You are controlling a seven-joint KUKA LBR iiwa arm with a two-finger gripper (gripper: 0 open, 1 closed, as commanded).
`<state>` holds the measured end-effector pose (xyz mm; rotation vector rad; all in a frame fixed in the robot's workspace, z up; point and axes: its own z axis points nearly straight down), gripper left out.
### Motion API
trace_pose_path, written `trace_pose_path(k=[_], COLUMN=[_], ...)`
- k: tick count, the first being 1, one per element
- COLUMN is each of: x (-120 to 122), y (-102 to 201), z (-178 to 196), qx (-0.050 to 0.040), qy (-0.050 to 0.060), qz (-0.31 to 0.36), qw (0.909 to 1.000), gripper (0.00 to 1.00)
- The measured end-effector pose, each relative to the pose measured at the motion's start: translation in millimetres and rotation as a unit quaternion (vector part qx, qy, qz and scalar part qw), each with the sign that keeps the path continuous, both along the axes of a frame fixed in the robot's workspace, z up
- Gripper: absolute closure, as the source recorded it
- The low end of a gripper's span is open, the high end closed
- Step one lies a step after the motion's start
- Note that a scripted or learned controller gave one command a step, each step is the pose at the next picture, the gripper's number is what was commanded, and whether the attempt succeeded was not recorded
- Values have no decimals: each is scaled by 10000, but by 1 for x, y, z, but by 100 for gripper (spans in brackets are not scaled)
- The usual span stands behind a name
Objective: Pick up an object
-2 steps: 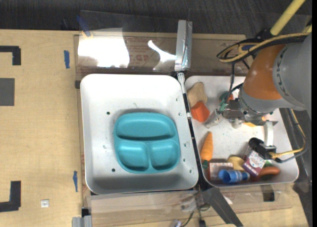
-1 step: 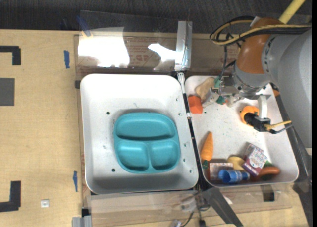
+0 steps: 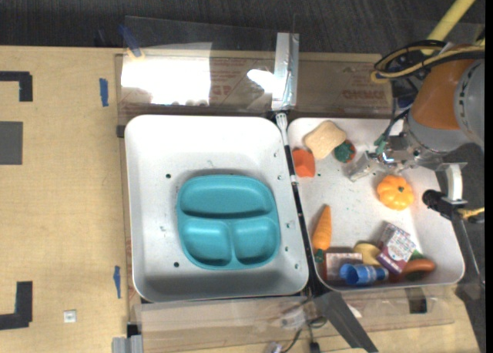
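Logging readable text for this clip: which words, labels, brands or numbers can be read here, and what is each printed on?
No text reads clearly.
Cardboard panel behind the bins: reddish printing, too blurred to read.
Small box in the right bin: colourful label, too small to read.
Dark packet beside the blue bottle: no legible print.
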<state>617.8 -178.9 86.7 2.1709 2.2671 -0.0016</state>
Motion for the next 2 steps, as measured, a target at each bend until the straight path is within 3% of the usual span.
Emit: trace_pose_path(k=[1, 2], x=[5, -20], y=[-32, -27], z=[1, 0], qx=[87, 19], qy=[-10, -15], qz=[860, 1162], qw=[9963, 9932], gripper=[0, 0])
